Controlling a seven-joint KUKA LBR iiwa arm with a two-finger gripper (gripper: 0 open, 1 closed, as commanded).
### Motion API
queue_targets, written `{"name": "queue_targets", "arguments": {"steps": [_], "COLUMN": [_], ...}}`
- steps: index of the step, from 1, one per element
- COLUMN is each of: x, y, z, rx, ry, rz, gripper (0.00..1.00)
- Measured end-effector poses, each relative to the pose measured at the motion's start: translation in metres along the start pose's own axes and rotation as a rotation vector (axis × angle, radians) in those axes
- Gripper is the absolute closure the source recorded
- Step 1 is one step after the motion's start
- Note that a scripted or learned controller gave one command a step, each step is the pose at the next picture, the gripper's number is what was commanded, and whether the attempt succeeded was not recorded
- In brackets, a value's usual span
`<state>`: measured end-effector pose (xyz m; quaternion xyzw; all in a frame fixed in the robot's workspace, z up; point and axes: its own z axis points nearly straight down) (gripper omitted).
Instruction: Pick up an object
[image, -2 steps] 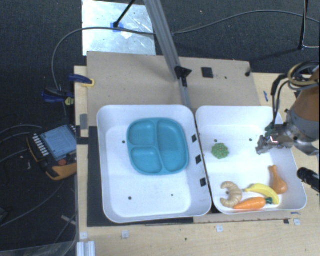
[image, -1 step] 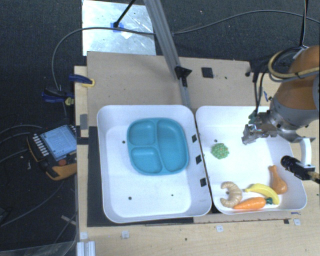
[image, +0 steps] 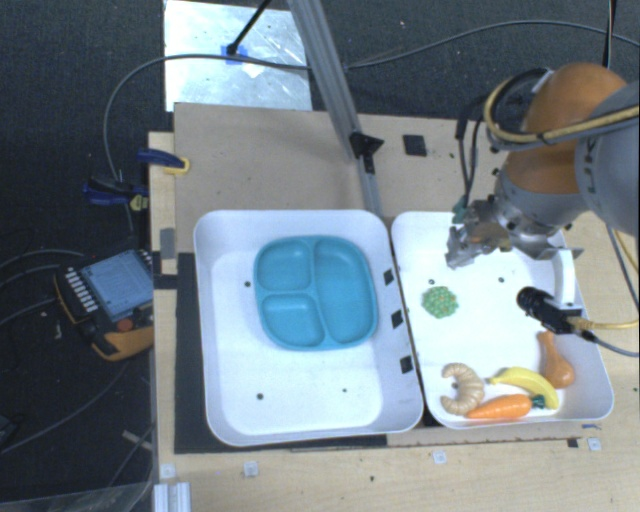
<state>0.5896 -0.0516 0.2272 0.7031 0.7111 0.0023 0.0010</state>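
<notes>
A: Where's the gripper (image: 462, 250)?

B: Over the right bin (image: 590, 400), near its back left corner. I can't tell how it's set, and nothing shows in its grasp.

A: What's closest to pick?

B: The broccoli (image: 439, 301), just in front of the gripper and alone on the bin floor. It looks like a light toy, bumpy and rounded, so I'd close across its widest part.

A: Other choices?

B: The croissant (image: 461, 386), carrot (image: 498, 407), banana (image: 528, 383) and drumstick (image: 555, 362) crowd the front wall. They look smooth and likely slippery. The left bin (image: 225, 400) holds a blue plate (image: 315, 292), flat and awkward.
</notes>
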Motion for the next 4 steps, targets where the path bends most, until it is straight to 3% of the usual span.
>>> {"name": "queue_targets", "arguments": {"steps": [2, 3, 4], "x": [0.109, 0.155, 0.152], "y": [0.052, 0.066, 0.066], "z": [0.012, 0.014, 0.014], "rx": [0.0, 0.001, 0.002], "ry": [0.0, -0.001, -0.002], "rz": [0.001, 0.003, 0.006], "gripper": [1.0, 1.0, 0.0]}}
